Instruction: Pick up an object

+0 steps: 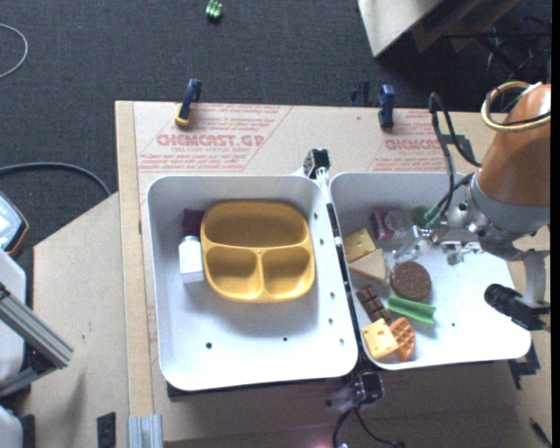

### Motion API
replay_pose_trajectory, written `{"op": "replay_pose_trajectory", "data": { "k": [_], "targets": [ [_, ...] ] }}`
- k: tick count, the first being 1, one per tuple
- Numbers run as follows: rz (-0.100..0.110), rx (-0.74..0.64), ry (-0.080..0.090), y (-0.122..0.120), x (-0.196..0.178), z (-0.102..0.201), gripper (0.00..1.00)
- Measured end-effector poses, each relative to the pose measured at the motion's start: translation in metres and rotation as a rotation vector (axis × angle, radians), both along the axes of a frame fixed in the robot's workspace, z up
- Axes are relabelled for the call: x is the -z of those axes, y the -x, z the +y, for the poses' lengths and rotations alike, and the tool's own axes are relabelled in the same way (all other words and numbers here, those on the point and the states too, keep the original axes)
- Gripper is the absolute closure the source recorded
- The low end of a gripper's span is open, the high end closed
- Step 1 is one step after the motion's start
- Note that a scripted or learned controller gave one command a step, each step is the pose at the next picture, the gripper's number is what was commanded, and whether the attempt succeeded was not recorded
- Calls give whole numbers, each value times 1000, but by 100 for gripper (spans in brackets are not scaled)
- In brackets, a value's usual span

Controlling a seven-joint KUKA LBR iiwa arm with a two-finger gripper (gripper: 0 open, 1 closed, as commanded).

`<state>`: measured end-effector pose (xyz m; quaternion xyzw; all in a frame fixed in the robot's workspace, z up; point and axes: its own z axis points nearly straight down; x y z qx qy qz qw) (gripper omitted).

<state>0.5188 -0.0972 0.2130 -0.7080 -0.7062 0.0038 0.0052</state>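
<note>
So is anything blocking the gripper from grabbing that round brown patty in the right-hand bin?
Nothing visible lies on the brown patty. The gripper hangs just above and behind it. But neighbours crowd it: a cheese wedge to its left and a green bean just in front, which the fingers might bump.

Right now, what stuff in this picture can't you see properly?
- The gripper in the camera view: the wrist covers it and it blurs, so the tips are unclear.
- The dark purple thing in the left bin: the yellow tray hides most of it.
- The green piece in the right bin: the arm covers part.
- The small green object on the floor: too small to identify.
</note>
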Motion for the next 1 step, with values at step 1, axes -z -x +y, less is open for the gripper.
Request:
{"op": "replay_pose_trajectory", "data": {
  "k": [1],
  "targets": [
    [-13,-2,2,-3,-6,0,0]
  ]
}}
